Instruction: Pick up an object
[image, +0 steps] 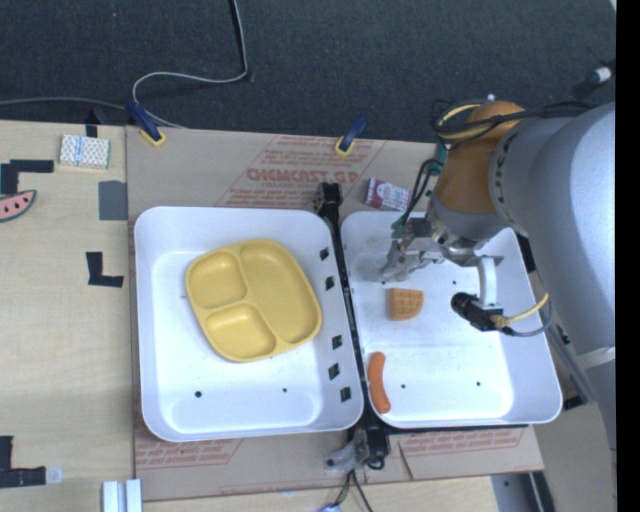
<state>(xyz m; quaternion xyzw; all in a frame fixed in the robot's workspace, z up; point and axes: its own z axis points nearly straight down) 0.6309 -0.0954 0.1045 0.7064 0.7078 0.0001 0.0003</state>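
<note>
Bench: cardboard sheet (250, 175) under both bins, dark floor beyond.
Left bin (165, 300): yellow divided plate (252, 298).
Right bin (500, 390): waffle piece (405, 303), hot dog (379, 381).
Gripper (400, 262): over the right bin, finger state impossible to tell.

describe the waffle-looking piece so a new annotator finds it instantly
Look in the right bin of the two white bins. Near its upper middle, just below the gripper, lies a small tan waffle piece with a gridded face. Its neighbour, the orange-red sausage, is long, thin and lies by the bin's left wall.
</note>
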